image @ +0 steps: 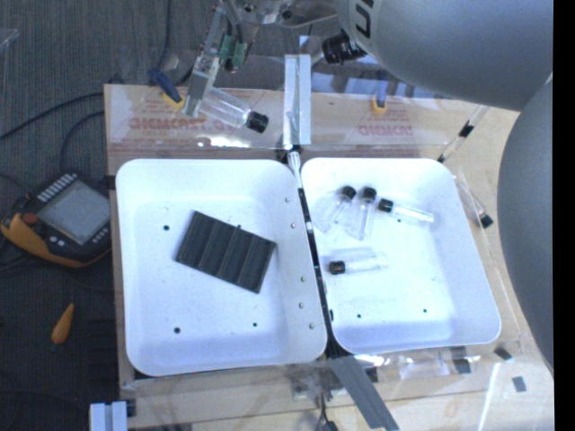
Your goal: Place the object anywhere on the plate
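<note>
A dark grey ribbed plate (225, 251) lies flat in the left white bin (144, 330), slightly tilted. My gripper (198, 101) hangs high over the back edge of the left bin, beyond the plate. It is shut on one end of a clear vial (225, 109), which sticks out to the right and ends in a black cap (257, 122). The vial hangs well above the bench. In the right white bin (449, 321) lie several more clear vials with black caps (359, 206).
A metal strip (296, 97) stands at the back between the bins. The large grey arm (449, 25) fills the upper right. A teach pendant (67, 218) and an orange tool (61, 323) lie on the floor to the left.
</note>
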`<state>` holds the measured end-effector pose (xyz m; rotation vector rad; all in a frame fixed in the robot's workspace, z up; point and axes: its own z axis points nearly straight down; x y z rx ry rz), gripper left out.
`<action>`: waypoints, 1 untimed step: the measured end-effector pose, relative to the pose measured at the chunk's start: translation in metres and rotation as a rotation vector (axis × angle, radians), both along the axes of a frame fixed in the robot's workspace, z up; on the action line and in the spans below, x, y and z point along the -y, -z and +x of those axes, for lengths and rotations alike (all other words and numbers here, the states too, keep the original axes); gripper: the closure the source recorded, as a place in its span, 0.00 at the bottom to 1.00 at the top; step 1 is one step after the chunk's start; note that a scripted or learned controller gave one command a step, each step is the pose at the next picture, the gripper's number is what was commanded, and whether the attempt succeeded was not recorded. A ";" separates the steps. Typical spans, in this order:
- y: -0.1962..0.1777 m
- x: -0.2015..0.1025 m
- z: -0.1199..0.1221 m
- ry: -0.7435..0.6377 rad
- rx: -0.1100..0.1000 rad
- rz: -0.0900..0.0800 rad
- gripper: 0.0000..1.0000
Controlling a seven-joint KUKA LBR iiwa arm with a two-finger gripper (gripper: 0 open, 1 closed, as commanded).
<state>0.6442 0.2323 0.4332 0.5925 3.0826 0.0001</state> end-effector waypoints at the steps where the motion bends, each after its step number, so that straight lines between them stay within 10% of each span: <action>1: 0.000 0.000 0.007 -0.236 0.001 -0.001 1.00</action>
